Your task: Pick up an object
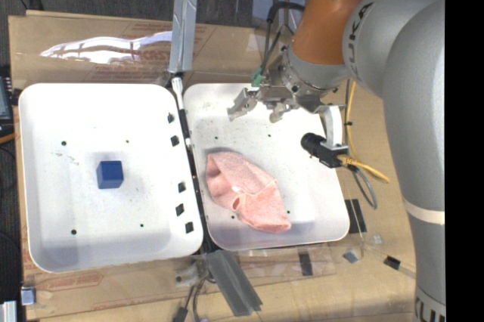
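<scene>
A crumpled pink cloth [246, 190] lies in the right bin [318, 192], toward its front left. A small blue cube [110, 174] rests on the floor of the left bin [45, 131]. My gripper [259, 106] hangs over the back part of the right bin, above and behind the cloth. Its two fingers are spread apart with nothing between them.
A grey divider strip with black clips [181, 162] runs between the two bins. A black cable fitting with a yellow cable [333, 153] hangs over the right bin's right side. My grey arm [393, 86] fills the right side. Cardboard [98, 41] lies behind the bins.
</scene>
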Action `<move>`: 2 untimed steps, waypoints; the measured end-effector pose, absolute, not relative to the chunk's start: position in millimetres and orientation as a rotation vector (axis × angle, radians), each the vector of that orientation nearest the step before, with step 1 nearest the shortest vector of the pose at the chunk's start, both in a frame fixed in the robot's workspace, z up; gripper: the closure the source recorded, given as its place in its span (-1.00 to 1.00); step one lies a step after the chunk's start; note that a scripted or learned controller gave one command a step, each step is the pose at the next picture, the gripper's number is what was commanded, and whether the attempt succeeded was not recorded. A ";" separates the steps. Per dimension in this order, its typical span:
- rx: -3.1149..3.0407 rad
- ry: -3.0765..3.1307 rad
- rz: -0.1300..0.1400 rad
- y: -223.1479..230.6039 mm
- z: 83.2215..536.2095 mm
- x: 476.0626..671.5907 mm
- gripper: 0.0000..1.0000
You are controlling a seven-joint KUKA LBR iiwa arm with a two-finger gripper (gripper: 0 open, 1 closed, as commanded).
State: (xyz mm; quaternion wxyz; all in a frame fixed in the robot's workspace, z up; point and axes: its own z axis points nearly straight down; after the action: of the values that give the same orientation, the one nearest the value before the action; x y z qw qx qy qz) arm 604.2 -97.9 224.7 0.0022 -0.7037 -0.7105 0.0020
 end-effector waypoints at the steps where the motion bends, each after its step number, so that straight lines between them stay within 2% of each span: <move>1: -2.173 -2.262 0.008 -122.9 119.4 607.3 -1.00; 2: -2.191 -2.245 0.002 -129.2 91.6 511.9 -1.00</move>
State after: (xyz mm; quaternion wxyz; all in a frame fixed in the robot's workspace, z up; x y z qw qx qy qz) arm 511.9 -129.2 91.6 0.0021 -0.6984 -0.7157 0.0008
